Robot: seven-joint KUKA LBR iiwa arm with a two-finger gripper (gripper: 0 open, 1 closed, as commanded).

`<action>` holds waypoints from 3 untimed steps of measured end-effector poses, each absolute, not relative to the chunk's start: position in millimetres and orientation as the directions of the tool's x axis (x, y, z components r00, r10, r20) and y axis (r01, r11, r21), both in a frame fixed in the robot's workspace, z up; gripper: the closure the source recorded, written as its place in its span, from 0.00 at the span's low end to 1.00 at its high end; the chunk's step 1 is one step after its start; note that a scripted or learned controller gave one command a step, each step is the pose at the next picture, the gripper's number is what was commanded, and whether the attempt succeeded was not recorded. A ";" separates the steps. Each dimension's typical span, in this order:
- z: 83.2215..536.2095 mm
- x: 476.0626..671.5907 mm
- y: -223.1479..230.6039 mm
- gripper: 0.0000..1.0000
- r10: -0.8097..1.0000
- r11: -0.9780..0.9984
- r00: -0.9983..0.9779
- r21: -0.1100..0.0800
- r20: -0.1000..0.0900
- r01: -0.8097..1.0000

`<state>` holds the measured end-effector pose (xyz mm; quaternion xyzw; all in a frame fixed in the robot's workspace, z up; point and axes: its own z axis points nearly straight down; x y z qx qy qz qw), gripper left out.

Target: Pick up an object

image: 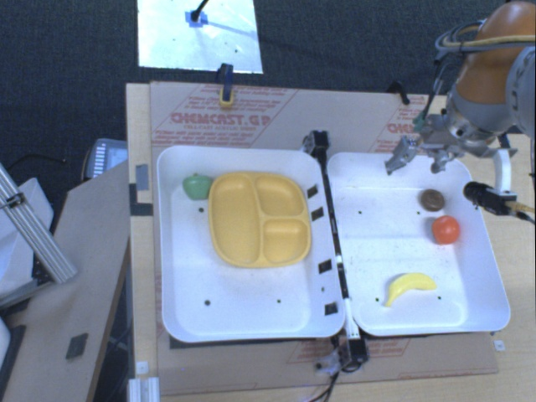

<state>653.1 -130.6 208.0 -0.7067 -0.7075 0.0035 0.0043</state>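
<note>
The right bin (368,249) holds a yellow banana (409,287) near its front, a red-orange ball (445,229) at its right side and a small brown round piece (432,199) just behind the ball. My gripper (416,161) hangs above the back edge of the right bin with its two fingers spread apart and nothing between them. It is open, behind and a little left of the brown piece. In the left bin lie a yellow divided plate (258,219) and a green fruit (197,186) at the plate's left.
A black divider with clips (328,224) runs between the two bins. The left bin's white floor (243,296) lies in front of the plate. Brown cardboard (276,115) backs the bins. A black part of the arm (486,196) reaches over the right bin's right rim.
</note>
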 end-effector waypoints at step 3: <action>99.7 651.6 -118.6 0.00 1.000 0.006 -0.006 0.000 0.000 1.000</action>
